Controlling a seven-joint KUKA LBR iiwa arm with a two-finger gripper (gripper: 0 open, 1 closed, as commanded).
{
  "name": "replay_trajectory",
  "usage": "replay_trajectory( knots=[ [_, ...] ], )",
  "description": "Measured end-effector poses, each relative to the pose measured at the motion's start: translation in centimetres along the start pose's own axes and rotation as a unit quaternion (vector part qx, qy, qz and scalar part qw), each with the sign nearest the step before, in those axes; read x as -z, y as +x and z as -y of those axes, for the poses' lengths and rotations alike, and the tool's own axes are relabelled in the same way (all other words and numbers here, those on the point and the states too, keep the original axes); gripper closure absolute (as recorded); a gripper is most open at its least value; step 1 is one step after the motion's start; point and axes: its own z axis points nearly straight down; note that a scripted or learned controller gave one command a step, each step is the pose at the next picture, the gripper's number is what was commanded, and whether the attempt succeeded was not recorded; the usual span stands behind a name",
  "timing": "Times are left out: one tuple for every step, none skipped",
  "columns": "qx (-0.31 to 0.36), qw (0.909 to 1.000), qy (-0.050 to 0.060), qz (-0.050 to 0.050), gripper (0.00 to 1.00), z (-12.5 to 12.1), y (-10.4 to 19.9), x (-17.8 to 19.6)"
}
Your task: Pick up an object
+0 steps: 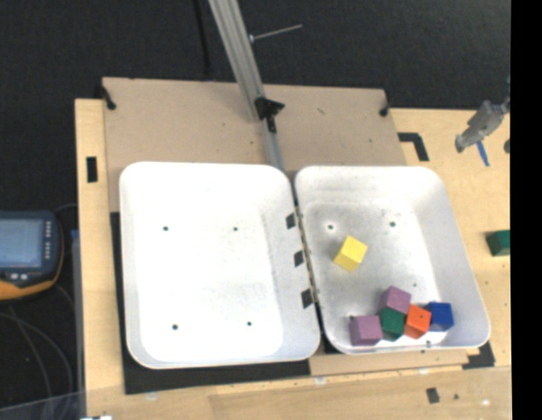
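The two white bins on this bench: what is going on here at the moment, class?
A robot arm is set up to pick an object from the bins, but nothing is being handled now. Its tool sits at the far right edge, above the bench and away from the right bin. That bin holds a yellow block lying alone near the middle, and a cluster in the near corner: two purple blocks, a green block, an orange block and a blue block.

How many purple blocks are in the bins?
2, both in the right bin: one purple block above the green block, the other left of it. Others may be hidden.
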Motion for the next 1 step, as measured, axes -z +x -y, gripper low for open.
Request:
replay_trajectory(
  knots=[
    [0.003,1.0,0.009,-0.003,0.0,2.0,8.92,-13.91]
  ],
)
